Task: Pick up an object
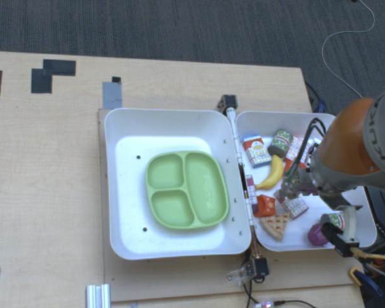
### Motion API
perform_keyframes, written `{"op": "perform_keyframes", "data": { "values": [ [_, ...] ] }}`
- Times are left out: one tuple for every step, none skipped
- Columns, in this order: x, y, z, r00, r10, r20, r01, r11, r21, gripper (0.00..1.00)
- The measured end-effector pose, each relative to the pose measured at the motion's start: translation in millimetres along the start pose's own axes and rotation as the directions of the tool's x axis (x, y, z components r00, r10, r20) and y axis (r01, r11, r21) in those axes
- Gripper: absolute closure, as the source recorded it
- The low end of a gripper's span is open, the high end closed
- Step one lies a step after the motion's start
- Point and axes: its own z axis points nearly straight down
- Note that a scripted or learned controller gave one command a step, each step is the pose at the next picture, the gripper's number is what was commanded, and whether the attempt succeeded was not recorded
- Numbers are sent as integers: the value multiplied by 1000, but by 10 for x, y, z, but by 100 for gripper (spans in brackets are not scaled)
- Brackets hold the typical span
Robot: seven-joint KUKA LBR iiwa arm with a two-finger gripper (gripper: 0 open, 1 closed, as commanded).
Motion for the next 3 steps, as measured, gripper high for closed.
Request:
{"op": "perform_keyframes", "data": {
  "values": [
    [1,-1,1,1000,1,0,-1,1000,0,0],
    [8,20,-104,1000,-5,-1,5,1000,-4,100],
    [8,19,-103,1000,-4,-1,4,1000,-4,0]
  ]
}}
